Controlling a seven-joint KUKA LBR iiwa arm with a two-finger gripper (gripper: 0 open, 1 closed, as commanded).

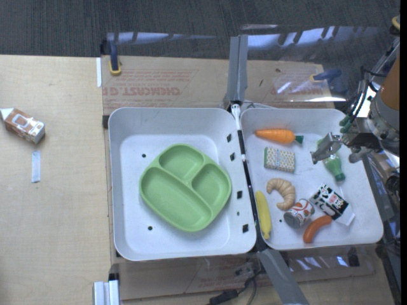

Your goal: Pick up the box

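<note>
Box [331, 202], the black-and-white patterned carton, lies in the right bin [369, 234] toward its 4 o'clock corner, touching the can [297, 212] and the sausage [317, 229]. Your jaws [327, 147] hang near the bin's 2 o'clock side, directly above the green bottle [334, 168]; whether they are spread or pressed together, you cannot tell. The box sits at about 6 o'clock from them, apart, the bottle between. Your risk: descending here catches the bottle instead, and crowded neighbours may block a finger or get dragged along.
</note>
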